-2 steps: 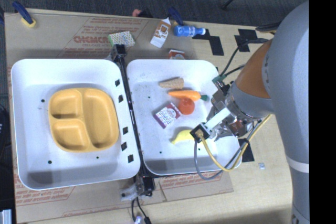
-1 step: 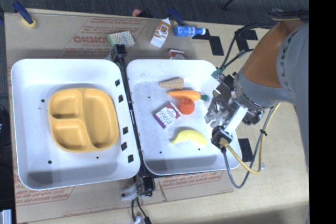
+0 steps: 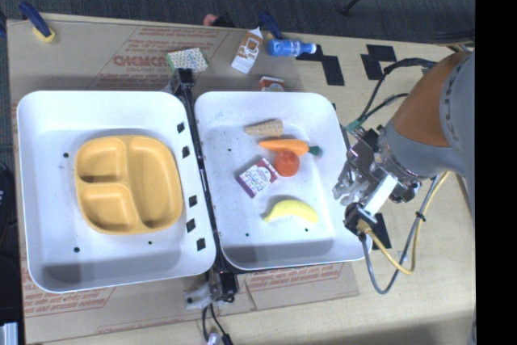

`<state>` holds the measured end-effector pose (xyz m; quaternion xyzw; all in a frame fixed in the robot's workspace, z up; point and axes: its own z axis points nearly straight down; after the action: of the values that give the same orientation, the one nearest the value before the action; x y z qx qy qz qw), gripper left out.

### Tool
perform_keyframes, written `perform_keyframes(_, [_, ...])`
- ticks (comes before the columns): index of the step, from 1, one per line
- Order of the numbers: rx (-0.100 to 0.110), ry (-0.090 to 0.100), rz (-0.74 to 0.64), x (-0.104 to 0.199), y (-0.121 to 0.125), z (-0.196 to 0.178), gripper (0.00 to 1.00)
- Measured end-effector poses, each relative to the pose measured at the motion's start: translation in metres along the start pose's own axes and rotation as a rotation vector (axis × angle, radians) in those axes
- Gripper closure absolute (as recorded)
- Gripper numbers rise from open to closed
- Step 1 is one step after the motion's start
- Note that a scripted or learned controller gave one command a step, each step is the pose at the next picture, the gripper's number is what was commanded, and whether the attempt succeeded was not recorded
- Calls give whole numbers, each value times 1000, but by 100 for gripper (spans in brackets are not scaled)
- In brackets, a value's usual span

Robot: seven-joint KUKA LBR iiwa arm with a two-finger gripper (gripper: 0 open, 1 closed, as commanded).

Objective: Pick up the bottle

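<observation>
**Bottle outside the bins, arm at right**

The blue bottle [image 3: 289,48] lies on the bench at upper centre, beyond the right bin [image 3: 335,174], beside a small carton [image 3: 247,50]. That bin holds a carrot [image 3: 284,146], banana [image 3: 292,211] and packet [image 3: 257,177]. The gripper [image 3: 361,194] sits at the bin's right rim; grip state cannot be told. Cardboard lettering is unreadable.

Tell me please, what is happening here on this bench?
A grey and orange robot arm reaches in from the right. Its claw is at the right edge of the right bin and holds nothing. That bin contains a banana, a carrot, a purple packet and other small items. The left bin has a yellow divided plate. The blue bottle to pick up lies outside the bins, on the bench behind them, untouched.
</observation>
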<state>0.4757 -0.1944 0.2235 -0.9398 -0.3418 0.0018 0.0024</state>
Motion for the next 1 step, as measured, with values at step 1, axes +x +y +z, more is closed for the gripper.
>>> perform_keyframes(1, [-2, 1, 240, -9, 11, -1, 100])
